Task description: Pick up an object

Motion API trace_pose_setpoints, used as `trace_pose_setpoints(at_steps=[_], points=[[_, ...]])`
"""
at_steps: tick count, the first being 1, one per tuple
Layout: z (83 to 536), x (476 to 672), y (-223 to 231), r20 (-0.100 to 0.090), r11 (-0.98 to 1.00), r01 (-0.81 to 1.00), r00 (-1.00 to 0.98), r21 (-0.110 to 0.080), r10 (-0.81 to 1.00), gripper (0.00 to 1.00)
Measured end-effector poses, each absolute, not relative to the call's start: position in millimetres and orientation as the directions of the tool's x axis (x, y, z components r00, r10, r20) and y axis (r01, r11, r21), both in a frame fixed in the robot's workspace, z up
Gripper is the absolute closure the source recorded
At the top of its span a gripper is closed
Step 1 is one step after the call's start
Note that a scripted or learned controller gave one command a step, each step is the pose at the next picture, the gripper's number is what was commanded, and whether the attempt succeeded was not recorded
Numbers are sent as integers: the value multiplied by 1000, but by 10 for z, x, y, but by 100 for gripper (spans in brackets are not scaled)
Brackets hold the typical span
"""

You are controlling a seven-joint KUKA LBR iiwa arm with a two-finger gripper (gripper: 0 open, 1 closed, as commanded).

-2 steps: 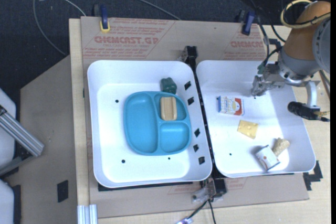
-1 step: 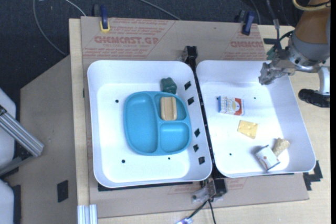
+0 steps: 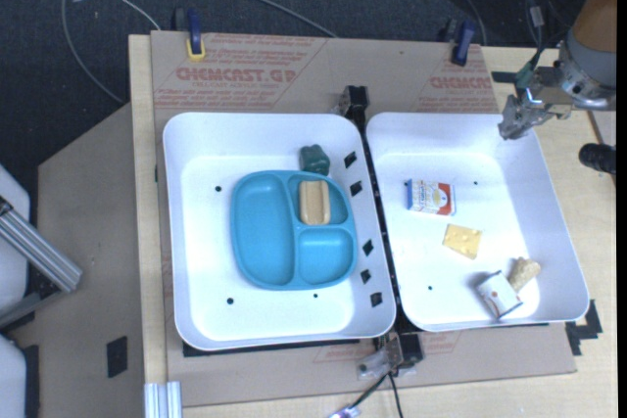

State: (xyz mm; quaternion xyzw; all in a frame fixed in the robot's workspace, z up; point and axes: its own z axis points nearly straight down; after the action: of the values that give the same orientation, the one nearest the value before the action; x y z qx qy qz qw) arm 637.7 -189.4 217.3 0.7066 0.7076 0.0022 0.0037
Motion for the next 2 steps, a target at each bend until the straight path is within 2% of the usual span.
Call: trace_pose_setpoints(at_steps=[1,2], points=[[2106,6223,-1405,3,5,1000,-5,-2,1000,100],[2078,6122,-966,3,5,1000,-5,-3,1000,100]])
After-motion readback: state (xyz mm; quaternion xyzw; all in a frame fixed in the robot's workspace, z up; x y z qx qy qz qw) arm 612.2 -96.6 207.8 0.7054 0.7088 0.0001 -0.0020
